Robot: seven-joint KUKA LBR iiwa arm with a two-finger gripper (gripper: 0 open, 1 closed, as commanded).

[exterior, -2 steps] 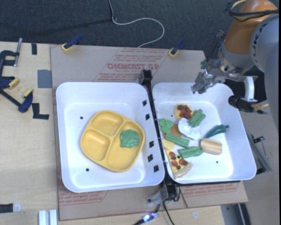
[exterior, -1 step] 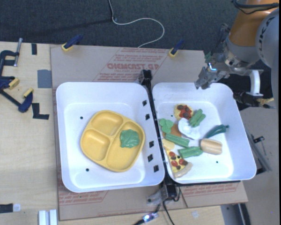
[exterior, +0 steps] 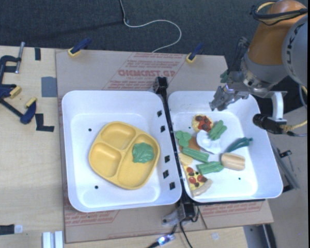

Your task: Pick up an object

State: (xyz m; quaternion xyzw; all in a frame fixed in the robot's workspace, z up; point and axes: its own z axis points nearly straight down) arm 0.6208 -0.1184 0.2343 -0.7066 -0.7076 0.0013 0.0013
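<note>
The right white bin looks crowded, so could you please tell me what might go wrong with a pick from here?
1. The toy food in the right white bin lies heaped and touching, so the two-finger gripper may nudge neighbours or grab two.
2. The flat pizza slice sits against the bin's near-left wall, leaving little room for fingers.
3. The tan bread roll is rounded and may slip.

The hand hangs over the right bin at 12 o'clock — toy food lies below.
</note>
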